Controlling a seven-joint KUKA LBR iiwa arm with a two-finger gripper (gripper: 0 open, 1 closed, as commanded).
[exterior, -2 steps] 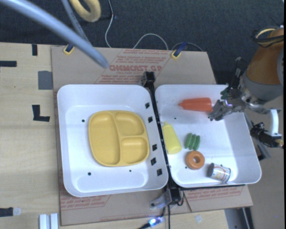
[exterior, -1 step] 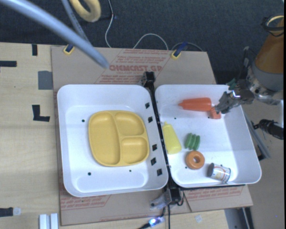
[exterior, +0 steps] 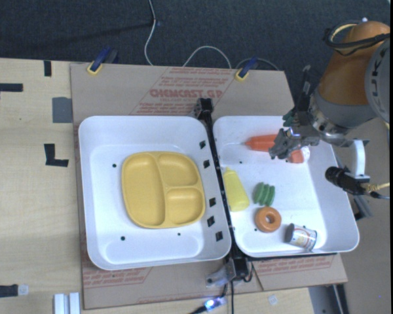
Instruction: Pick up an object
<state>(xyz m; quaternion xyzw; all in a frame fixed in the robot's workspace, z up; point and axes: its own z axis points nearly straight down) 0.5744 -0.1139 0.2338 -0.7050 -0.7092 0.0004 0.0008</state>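
While your gripper (exterior: 287, 146) hangs low at the right bin's (exterior: 327, 241) 1 o'clock corner, just over the orange carrot (exterior: 262, 142) lying there, nothing is lifted yet — finger state you cannot tell — pick remains.

Far beyond my gripper (exterior: 287, 148) lies dark blue carpet floor (exterior: 249, 12); a pale wooden benchtop (exterior: 26, 195) spreads away to its side.
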